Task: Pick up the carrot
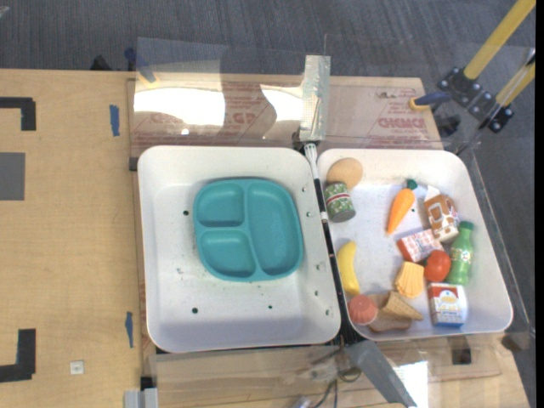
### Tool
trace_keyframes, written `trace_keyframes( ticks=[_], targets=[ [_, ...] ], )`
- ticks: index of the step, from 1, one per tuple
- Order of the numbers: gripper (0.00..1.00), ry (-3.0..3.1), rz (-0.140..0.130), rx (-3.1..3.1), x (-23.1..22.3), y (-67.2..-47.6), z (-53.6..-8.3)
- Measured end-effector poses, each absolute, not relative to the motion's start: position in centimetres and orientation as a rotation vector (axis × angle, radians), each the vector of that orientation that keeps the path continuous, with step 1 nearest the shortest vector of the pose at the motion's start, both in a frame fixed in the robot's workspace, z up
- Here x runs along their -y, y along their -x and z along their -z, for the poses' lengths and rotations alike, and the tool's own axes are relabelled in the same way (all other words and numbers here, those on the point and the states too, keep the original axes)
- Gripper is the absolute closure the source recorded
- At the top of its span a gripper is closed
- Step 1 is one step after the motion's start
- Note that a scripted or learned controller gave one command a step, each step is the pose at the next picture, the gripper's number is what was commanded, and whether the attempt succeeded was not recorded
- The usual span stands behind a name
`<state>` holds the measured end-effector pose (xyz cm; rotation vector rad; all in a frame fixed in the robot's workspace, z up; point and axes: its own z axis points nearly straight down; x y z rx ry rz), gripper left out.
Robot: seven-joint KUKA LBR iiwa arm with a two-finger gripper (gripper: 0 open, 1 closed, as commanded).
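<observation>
The carrot [399,210] is orange with a small green top. It lies in the right white bin [484,219], in the bin's upper middle, tilted so its green end points up and to the right. It rests apart from the can [338,201] to its left, and a brown-and-white carton [441,214] lies close on its right. Nothing covers it.
The right bin also holds a tan egg [344,172], a banana [348,266], a pink box [418,246], a cheese wedge [410,279], a tomato [437,265], a green bottle [461,253] and a juice box [448,304]. A teal divided plate [249,228] sits in the left bin [161,296].
</observation>
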<state>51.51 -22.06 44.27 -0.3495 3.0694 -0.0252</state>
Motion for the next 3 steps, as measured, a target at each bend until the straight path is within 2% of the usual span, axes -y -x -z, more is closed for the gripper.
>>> trace_keyframes(
  ticks=[3],
  targets=[
    [1.0,0.341,0.04,-3.035,21.8,-52.2,-48.0]
  ],
)
